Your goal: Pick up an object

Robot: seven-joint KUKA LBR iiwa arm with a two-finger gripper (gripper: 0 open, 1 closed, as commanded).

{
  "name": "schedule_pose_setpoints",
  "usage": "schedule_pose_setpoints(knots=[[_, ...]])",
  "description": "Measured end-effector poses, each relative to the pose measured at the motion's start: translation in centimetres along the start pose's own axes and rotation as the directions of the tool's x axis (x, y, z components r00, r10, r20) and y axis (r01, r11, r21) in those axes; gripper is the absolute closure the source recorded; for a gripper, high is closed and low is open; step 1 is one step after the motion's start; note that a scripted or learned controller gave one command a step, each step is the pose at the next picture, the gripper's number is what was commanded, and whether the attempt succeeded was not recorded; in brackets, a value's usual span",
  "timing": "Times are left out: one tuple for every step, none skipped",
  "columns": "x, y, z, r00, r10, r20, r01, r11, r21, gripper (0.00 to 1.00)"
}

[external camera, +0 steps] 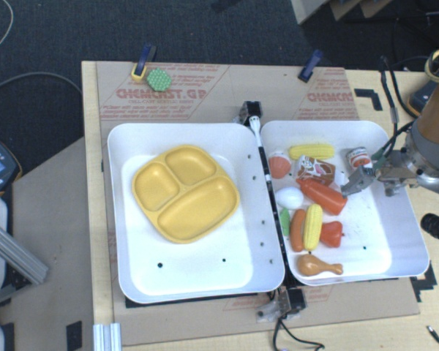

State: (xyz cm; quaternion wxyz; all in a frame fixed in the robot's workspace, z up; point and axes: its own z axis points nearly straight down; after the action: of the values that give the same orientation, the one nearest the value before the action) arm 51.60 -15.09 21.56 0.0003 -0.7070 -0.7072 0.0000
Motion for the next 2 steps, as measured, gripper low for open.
schedule_pose_setpoints(knots=[[3.4,-4.1,10.0,1.0,0.0,-0.005,0.0,1.0,0.013,0.0],[5.3,-0.4,13.2,1.0,-0.001,0.003,0.001,1.0,-0.004,0.0]])
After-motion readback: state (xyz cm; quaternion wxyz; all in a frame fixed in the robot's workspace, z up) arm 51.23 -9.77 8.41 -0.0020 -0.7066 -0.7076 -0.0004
